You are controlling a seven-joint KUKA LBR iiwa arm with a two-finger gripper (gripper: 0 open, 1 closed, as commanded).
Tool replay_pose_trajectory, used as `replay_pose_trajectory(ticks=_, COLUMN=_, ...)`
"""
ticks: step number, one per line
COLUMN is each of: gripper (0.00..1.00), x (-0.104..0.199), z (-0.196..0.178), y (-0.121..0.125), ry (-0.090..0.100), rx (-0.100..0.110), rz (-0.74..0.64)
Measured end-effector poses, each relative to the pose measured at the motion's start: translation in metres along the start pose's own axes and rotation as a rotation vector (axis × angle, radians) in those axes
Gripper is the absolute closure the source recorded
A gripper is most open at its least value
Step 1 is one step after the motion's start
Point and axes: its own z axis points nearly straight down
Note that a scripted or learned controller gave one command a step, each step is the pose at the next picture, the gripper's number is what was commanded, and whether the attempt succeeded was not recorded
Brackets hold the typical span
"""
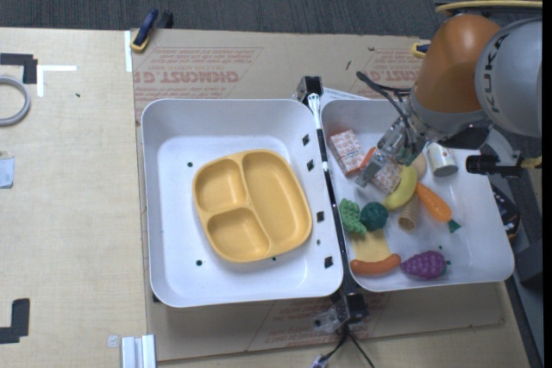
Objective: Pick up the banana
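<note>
Arm: reaches in from the right, orange band up, wrist angled down over the right bin (483, 267).
Pincer (385, 168): low among the toys; grip state cannot be told.
Counts: two white bins, one yellow divided plate (250, 204) in the left bin (164, 211), one banana (402, 188).
Banana: right bin, just right of the pincer, touching or nearly so.

Bright even overhead light, soft shadows, sharp focus, mild glare on bins (233, 112)

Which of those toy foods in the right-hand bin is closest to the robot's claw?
The yellow banana. It lies right beside the gripper, while the carrot, grapes and sausage sit farther off.
</note>
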Motion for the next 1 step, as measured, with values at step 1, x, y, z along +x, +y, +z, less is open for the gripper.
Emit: replay_pose_trajectory(ticks=1, gripper=0.0, x=0.0528, z=0.0005, y=-0.0254, ry=0.002, rx=0.0, rz=-0.148)
